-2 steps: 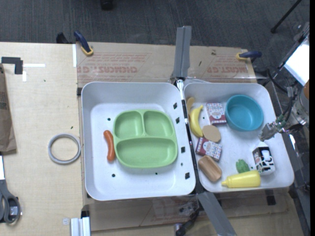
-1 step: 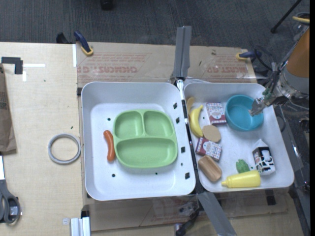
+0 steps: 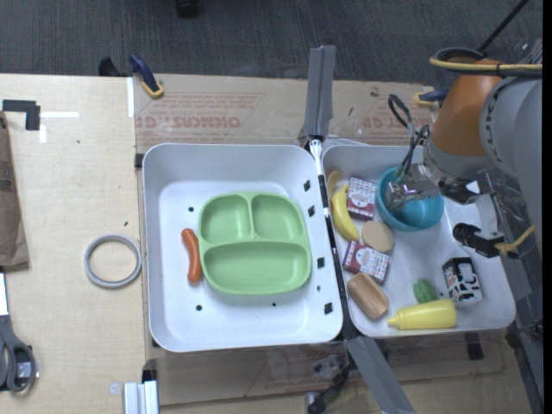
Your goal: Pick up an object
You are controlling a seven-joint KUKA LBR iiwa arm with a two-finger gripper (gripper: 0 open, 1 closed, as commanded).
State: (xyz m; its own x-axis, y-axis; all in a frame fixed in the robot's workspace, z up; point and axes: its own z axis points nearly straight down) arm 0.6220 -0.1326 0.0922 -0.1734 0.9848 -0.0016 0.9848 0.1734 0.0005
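- Left bin (image 3: 155,257): I see green divided plate (image 3: 255,243) at its centre; carrot (image 3: 192,254) just beside the plate's left edge, long axis toward near and far rims.
- Right bin (image 3: 492,309): banana (image 3: 343,213) by left wall.
- Gripper (image 3: 402,193) down in teal bowl (image 3: 417,209), far half; grip state I cannot tell.

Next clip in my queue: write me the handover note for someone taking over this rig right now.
End effector: down over the teal bowl in the right bin; finger state cannot be read.
Right bin also holds a banana, two small cartons, a bread roll, a yellow bottle and a black-and-white can.
Left bin: green divided plate, orange sausage.
Done: nothing seen lifted.
Left: grasp and raise one object.
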